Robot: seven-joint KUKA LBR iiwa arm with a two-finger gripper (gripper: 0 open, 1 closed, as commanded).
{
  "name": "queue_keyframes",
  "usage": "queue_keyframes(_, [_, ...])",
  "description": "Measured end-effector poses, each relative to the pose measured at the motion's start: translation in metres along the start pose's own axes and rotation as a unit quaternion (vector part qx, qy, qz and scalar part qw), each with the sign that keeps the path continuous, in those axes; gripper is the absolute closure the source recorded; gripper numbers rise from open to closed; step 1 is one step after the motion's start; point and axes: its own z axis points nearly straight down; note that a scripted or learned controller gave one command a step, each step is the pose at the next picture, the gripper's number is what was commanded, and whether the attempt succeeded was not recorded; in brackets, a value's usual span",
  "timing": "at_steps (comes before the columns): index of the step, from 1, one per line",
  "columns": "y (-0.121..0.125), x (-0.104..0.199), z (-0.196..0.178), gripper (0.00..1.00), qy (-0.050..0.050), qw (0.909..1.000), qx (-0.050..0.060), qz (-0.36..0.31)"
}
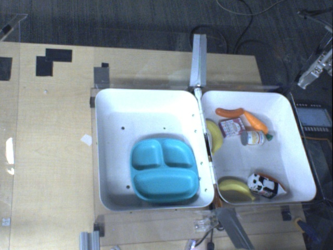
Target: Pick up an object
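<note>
The pale wooden surface [52,139] fills the left and middle of the view, with dark floor beyond its far edge. Two shallow white bins sit on it side by side, their inner walls touching: the left bin [112,108] and the right bin [291,139]. A grey metal post [199,61] stands just behind the seam between them.

A blue divided tray [164,170] lies in the near half of the left bin, close to the front wall.

All the candidates for picking lie in the right bin. One banana [234,188] lies in the near left corner, and a second banana [214,135] rests against the left wall. Towards the far side, an orange carrot [256,122] lies at a slant, with an orange-red sausage shape [230,111] beside it. A purple packet [231,126] sits under these two, touching a small bottle [253,138] on its side. A black-and-white toy [265,185] lies just beside the near banana.

The pincer [316,71] appears as a pale metallic shape at the upper right, outside the right bin and well apart from every item; I cannot tell whether it is wide or narrow.
</note>
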Motion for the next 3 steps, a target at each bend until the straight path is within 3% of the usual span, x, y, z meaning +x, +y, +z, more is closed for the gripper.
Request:
queue_keyframes(1, [-0.005,0.006,-0.016,1.00,-0.001,0.9959,0.000,-0.090])
queue_keyframes(2, [-0.002,0.003,-0.012,1.00,-0.001,0.9688,-0.001,-0.248])
queue_keyframes(3, [0.015,-0.015,-0.021,1.00,-0.001,0.9897,-0.001,-0.143])
